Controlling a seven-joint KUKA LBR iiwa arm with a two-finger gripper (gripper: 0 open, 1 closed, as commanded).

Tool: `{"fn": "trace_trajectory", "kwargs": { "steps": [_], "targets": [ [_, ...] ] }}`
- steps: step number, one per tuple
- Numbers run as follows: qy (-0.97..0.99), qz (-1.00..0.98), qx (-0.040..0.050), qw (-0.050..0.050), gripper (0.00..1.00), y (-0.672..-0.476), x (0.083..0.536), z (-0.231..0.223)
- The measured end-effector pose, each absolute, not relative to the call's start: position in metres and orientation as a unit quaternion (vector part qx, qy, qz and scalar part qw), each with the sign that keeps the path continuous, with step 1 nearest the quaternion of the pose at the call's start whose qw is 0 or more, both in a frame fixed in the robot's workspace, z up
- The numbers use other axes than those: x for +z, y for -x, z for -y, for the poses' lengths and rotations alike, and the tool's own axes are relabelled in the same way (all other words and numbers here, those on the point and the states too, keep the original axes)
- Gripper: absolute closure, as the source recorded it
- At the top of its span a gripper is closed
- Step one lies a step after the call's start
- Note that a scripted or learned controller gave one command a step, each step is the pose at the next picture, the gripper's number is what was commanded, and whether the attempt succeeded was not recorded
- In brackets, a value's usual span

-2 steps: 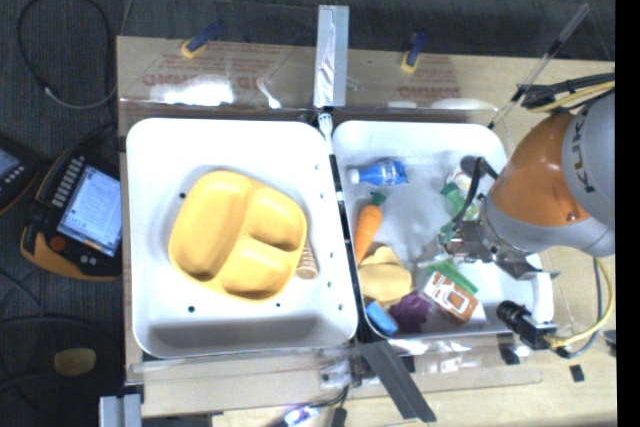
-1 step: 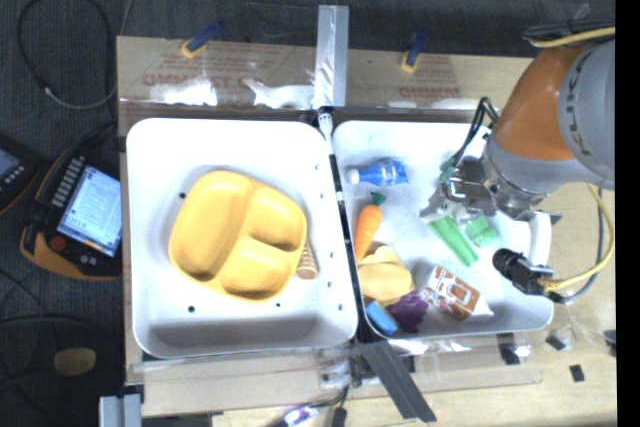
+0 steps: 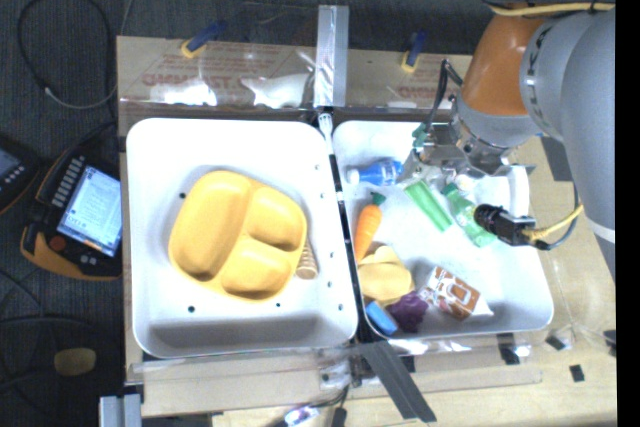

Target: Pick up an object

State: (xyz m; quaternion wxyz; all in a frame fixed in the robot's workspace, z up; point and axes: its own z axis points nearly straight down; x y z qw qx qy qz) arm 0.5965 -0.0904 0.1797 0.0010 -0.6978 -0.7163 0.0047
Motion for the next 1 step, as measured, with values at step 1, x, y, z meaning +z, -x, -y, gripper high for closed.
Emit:
{"fn": "trace_trajectory", "kwargs": {
  "steps": [1],
  "targets": [
    [0.694, 0.720, 0.0038, 0.001, 1.00, -0.6521, 0.1888, 0.0719]
  ]
}}
